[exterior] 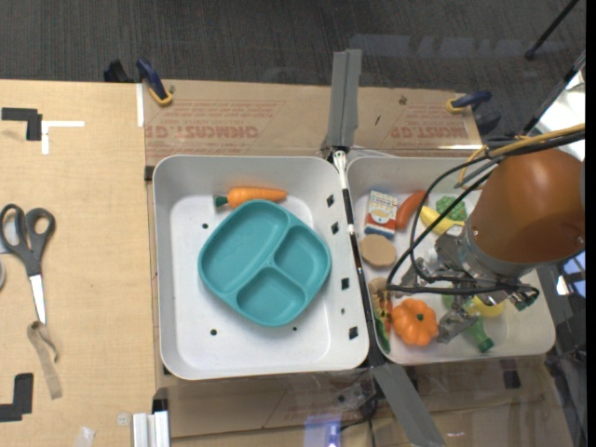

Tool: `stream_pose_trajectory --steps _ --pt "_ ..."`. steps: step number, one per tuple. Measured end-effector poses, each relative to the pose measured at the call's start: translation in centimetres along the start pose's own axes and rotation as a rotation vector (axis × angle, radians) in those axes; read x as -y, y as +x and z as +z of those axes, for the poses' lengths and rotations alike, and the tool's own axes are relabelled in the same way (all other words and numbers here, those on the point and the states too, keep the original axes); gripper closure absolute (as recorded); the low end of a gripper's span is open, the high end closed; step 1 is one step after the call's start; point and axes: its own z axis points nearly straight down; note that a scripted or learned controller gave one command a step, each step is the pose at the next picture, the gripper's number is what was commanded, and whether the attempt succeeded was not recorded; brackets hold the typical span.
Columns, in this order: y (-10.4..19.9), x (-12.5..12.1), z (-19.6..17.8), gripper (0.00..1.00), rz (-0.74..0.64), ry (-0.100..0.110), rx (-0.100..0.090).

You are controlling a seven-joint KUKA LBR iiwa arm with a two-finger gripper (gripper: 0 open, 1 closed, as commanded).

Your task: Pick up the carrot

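Carrot: lying in the left bin, at its far edge, just beside the rim of the teal divided plate.
Arm: reaching over the right bin, well apart from the carrot.
Gripper: hanging low among the toys near a small orange pumpkin; cables are hiding it, so I cannot tell its state.
Bench: scissors are lying at far left.

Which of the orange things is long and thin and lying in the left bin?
That is the carrot, lying just above the teal plate in the left bin. The other orange thing, a round pumpkin, sits in the right bin among the other toys.
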Motion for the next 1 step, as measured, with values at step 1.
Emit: stream_pose_trajectory --steps 1 --pt "0.20 0.30 3.19 0.00 0.035 0.000 -0.001"
